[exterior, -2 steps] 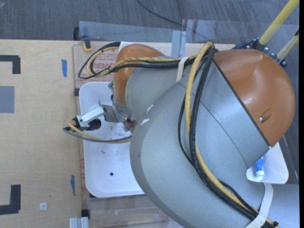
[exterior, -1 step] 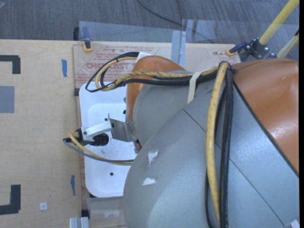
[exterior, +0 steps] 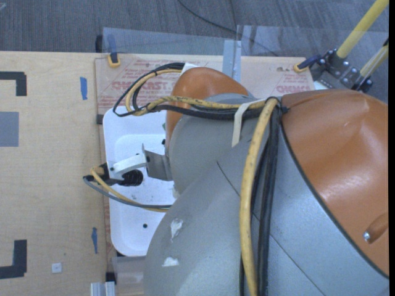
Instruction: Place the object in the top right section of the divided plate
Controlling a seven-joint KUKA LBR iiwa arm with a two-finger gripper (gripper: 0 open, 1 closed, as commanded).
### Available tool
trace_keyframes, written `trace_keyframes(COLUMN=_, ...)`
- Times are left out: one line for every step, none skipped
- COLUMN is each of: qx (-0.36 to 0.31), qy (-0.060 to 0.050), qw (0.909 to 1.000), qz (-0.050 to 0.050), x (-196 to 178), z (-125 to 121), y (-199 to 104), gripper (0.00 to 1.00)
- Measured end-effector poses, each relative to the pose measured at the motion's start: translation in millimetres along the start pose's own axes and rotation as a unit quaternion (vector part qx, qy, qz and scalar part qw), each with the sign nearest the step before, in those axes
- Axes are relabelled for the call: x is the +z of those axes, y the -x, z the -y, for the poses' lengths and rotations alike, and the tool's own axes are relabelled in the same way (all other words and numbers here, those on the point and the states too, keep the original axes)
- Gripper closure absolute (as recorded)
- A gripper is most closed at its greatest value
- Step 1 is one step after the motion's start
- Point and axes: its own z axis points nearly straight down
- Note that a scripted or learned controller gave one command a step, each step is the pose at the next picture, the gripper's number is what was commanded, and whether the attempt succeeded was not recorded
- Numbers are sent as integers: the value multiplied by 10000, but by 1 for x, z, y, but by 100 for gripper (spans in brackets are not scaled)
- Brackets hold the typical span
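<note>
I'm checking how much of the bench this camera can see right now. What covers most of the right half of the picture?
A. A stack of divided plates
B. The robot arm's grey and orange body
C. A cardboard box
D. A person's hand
B: the arm, grey with orange sections and a yellow cable along it, fills the right side, and part of a white bin shows at its left.

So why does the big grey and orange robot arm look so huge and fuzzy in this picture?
In the camera view the arm sits very close to the lens, so it looms large and a bit soft; the white bin and wooden bench farther below look sharper. The orange shell carries pale glare from overhead light.
</note>
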Motion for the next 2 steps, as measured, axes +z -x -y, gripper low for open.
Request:
trace_keyframes(qx=-2785, qy=-24, qw=9604, qz=24, x=13, z=7, y=11, gripper=100)
trace_keyframes(qx=-4723, qy=-28, qw=8814, qz=24, x=23, z=7, y=11, gripper=100)
